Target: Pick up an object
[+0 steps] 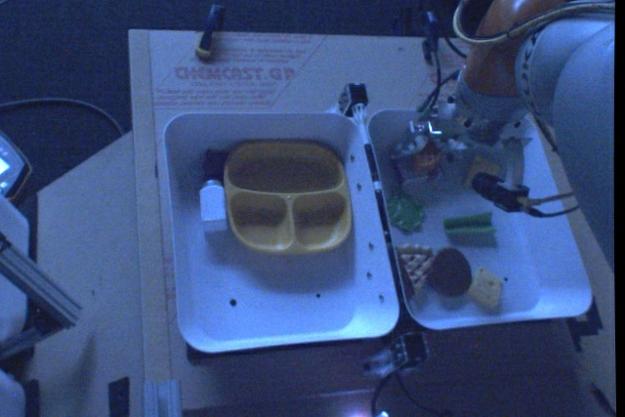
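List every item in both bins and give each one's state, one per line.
yellow divided plate: flat in left bin
white bottle: beside the plate's left edge
green block: lying in right bin
brown round piece: near right bin's front
yellow wedge: beside brown piece
claw: low over right bin's far corner

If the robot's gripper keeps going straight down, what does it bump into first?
Probably the small orange thing in the right bin. The gripper hangs right over it, pointing down. The picture is dim, so the gap between them is hard to judge.
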